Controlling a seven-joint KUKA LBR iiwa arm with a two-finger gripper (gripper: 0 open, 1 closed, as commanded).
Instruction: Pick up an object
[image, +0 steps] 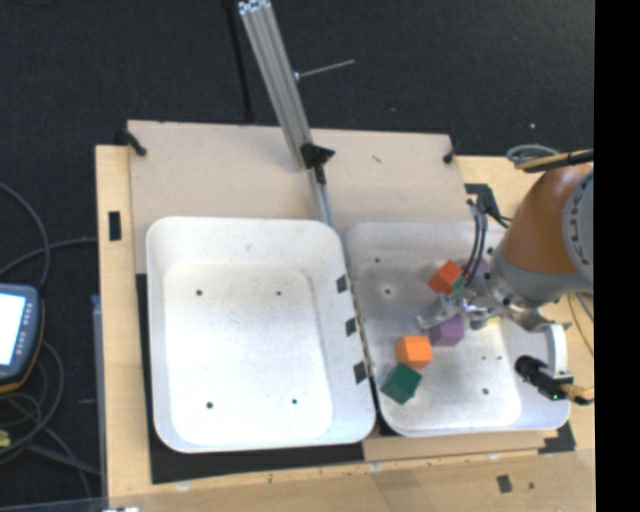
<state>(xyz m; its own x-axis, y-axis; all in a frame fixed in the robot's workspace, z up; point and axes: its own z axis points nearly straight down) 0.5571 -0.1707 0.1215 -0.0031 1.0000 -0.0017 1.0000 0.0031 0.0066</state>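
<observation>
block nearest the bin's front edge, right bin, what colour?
Dark green. The block sits just in front of an orange block, seen clearly in the camera view.

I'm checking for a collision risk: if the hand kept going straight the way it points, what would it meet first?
Probably the purple block, right at the hand in the right bin; depth from above is unclear.

Left bin (250, 330) open, right bin (480, 400) crowded mid-floor by orange cube (414, 350), green cube (402, 383), purple block (448, 330)
</observation>
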